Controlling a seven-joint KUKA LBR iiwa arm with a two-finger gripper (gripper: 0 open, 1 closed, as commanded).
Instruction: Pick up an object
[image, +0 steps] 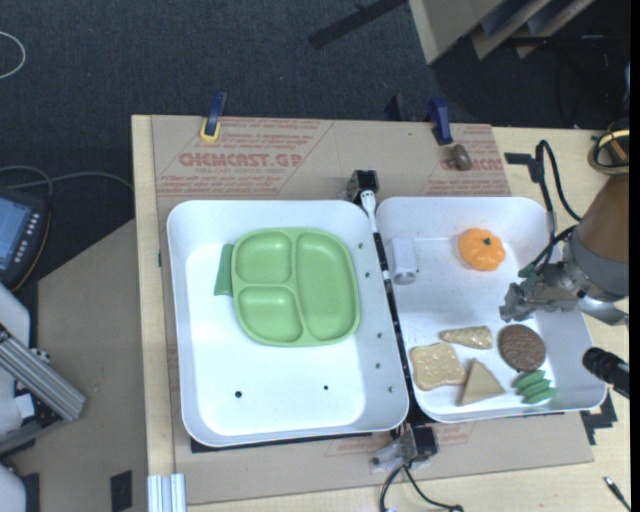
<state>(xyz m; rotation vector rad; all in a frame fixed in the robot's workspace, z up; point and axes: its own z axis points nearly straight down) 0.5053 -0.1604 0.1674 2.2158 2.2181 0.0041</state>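
The right bin (440, 222) holds several toy foods. An orange fruit (482, 249) lies near its back. Toward the front lie a brown round patty (522, 347), a pale flat cracker (467, 338), a bread slice (437, 365), a tan wedge (481, 382) and a green pea pod (533, 387). A small whitish piece (403, 270) sits by the bin's left wall. My gripper (527, 297) hangs over the right side of this bin, just behind the patty and right of the orange fruit. I see nothing in it.
The left bin (200, 330) carries a green divided plate (295, 285). A dark divider with clamps (378, 270) runs between the bins. Cables (548, 180) and the arm's body (610, 240) crowd the right edge of the bench.
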